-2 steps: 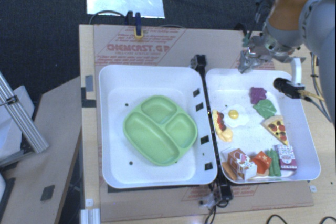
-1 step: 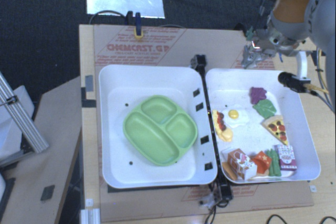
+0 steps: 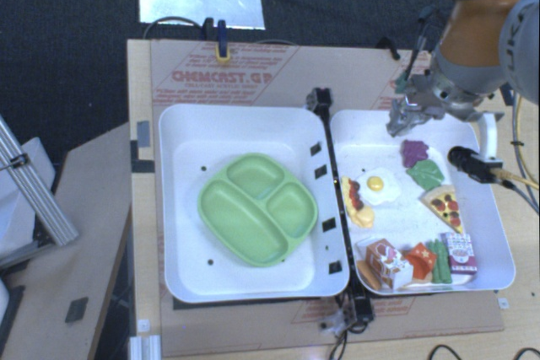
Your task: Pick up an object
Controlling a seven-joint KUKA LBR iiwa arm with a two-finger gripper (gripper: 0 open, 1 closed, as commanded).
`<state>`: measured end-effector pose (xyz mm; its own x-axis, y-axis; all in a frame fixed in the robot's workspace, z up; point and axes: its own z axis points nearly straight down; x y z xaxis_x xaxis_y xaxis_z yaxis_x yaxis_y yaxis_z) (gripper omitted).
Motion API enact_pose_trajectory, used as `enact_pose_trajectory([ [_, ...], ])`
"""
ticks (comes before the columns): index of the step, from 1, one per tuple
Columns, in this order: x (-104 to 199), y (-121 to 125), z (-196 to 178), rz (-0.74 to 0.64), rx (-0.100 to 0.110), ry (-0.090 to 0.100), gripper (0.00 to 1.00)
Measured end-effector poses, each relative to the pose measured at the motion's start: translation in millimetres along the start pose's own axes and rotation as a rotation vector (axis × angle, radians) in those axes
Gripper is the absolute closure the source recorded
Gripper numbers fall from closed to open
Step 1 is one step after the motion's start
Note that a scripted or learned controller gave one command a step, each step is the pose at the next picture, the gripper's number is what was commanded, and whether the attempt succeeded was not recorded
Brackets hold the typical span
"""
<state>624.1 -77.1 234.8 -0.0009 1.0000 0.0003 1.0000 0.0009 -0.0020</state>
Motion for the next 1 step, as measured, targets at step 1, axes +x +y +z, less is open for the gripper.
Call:
enact_pose_trajectory([
  [1, 15.6, -53.3, 13.9, 0.001, 0.002, 0.001, 1.00],
])
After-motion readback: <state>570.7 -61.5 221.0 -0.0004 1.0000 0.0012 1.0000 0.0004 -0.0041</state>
